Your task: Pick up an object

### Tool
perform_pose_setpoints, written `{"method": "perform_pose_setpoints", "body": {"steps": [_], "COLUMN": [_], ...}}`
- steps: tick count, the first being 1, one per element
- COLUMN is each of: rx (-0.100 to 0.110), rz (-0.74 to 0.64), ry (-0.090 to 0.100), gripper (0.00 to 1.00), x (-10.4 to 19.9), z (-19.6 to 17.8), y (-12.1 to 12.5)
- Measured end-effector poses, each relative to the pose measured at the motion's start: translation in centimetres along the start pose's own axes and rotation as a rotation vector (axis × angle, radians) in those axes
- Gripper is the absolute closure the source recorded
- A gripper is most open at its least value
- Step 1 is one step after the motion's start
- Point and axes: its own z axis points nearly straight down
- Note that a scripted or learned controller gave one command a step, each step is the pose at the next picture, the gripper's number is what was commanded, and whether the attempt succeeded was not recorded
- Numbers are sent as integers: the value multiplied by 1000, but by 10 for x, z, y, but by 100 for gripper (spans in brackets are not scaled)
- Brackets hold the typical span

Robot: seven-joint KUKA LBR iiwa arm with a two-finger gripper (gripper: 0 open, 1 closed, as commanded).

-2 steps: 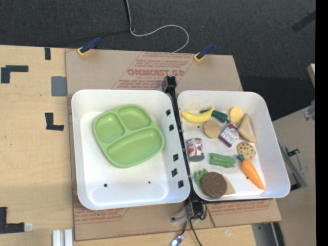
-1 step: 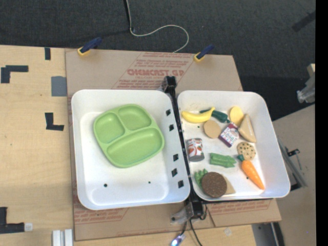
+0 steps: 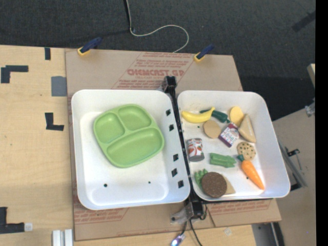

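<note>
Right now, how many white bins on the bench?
2. The left bin holds a green divided plate; the right bin, touching it along the middle, holds the toy food.

Your colour inventory: two white bins (image 3: pixel 82 137). The left bin carries a lime-green divided plate (image 3: pixel 128 135). In the right bin, you have a yellow banana (image 3: pixel 193 117) at 11 o'clock, an orange carrot (image 3: pixel 252 173) at 5 o'clock, a dark brown patty (image 3: pixel 213 184) at 7 o'clock, a tan cookie (image 3: pixel 246 150) speckled with dark chips, and a purple packet (image 3: pixel 228 135).
</note>
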Motion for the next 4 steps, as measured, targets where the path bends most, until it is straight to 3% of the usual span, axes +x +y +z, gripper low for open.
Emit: {"method": "perform_pose_setpoints", "body": {"steps": [1,2,3,4], "rx": [-9,-1,2,0], "rz": [-9,-1,-13,-14], "ry": [-1,0,3,2], "gripper": [100,100,100,100], "x": [58,-5,94,178], "z": [-64,-4,42,62], "y": [0,0,0,0]}}
